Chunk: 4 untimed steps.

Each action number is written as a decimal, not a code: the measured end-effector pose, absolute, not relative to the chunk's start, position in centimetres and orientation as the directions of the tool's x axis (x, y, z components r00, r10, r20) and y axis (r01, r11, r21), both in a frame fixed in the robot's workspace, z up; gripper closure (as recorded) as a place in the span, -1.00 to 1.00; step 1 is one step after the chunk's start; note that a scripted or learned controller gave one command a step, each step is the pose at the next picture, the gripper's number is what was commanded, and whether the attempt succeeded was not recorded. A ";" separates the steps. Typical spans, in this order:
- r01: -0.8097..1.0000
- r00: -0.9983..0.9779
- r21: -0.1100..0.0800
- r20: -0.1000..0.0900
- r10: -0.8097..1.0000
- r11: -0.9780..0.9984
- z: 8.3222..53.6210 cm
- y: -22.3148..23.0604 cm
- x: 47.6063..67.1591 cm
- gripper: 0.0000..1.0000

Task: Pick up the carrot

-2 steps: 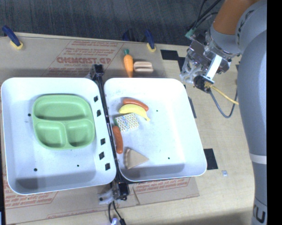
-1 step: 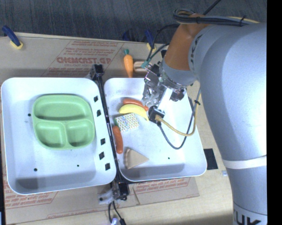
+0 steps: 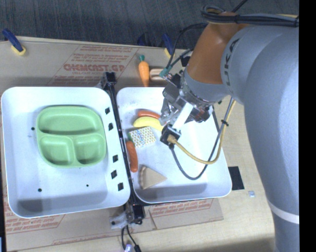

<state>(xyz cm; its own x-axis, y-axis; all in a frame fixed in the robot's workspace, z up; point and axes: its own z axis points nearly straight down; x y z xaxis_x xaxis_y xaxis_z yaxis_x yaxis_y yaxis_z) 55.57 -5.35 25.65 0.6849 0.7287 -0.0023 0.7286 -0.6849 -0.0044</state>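
Carrot [image 3: 143, 72]: unpicked, just beyond the right bin's [image 3: 213, 180] far rim; end effector [image 3: 171, 117] over that bin, and you cannot tell its grip state.

"CHEMCAST GP" is printed in red on the brown sheet [image 3: 95, 66] at eleven o'clock; "KUKA" is partly read on the arm [image 3: 230, 62].

Green 3-compartment plate [image 3: 71, 121] in left bin [image 3: 16, 156], yellow banana [image 3: 146, 123] in right bin [image 3: 208, 178]
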 end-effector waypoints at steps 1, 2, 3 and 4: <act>0.601 0.799 -0.003 -0.003 0.601 -0.799 23.9 -14.8 56.9 1.00; 0.590 0.807 -0.003 -0.001 0.590 -0.807 34.5 -18.2 60.3 1.00; 0.435 0.901 -0.006 -0.004 0.435 -0.901 24.4 -13.7 55.6 1.00; 0.206 0.979 -0.003 -0.002 0.206 -0.979 33.2 -21.1 53.7 1.00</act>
